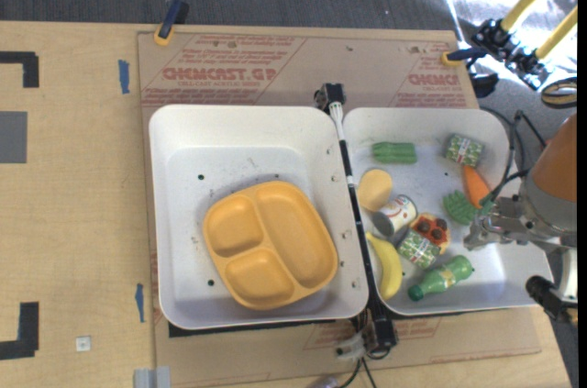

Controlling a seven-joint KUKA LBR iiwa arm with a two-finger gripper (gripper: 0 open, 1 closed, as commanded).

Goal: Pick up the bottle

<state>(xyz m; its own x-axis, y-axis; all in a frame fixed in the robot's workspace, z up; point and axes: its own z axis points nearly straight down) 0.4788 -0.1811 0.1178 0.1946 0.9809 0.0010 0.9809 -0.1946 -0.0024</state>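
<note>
The bottle (441, 277) is green with a pale label. It lies on its side near the front of the right bin (495, 294), neck pointing left. My gripper (486, 230) hangs at the bin's right side, up and to the right of the bottle and apart from it. It sits close to a green leafy toy (458, 207). The grey arm with its orange band (559, 171) comes in from the right edge. Nothing shows held in the gripper.
The right bin also holds a banana (387, 265), a white and red can (396, 214), a carrot (475, 184), a green can (463, 148), a cucumber (394, 153) and several other toys. A yellow divided plate (269, 244) lies in the left bin (183, 194).
</note>
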